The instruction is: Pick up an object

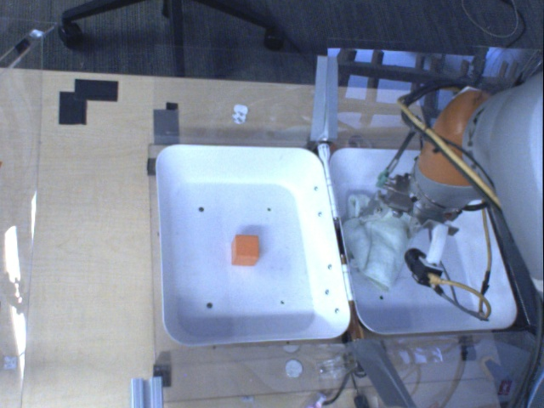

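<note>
Our claw (pixel 406 215) sits over crumpled pale cloth (pixel 376 243) in the right white bin (pixel 476 317), grip unclear; at 9 o'clock, 1 orange cube (pixel 246 250) occupies the left white bin (pixel 183 313).

Saw two shallow white bins side by side on the table (pixel 76 253): left bin (pixel 183 313) with a small orange cube (pixel 246 250) lying near its middle, well apart from the walls. Found the grey arm (pixel 476 155) reaching in from the right over the right bin (pixel 476 313), gripper (pixel 398 206) down against a crumpled pale cloth (pixel 374 243) near the left wall there.
</note>
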`<state>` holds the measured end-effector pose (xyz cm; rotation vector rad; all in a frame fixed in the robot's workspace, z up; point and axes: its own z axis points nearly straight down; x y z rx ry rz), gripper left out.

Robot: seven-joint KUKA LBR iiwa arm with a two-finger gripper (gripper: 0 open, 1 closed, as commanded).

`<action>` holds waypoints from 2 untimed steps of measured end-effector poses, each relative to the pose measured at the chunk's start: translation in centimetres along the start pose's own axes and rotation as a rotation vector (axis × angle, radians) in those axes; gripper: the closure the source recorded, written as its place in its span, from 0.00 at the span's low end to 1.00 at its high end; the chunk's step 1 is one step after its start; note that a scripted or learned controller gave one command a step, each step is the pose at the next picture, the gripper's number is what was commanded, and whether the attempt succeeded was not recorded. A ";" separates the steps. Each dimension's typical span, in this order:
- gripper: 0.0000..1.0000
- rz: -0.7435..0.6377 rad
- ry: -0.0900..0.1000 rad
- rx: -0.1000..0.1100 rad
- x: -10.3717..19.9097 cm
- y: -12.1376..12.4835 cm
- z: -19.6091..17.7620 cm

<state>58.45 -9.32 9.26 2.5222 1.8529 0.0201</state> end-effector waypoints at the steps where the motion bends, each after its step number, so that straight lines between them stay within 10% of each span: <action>1: 1.00 -0.002 0.003 -0.006 0.2 0.2 -1.2; 2: 1.00 0.372 -0.006 0.014 3.2 5.5 -16.8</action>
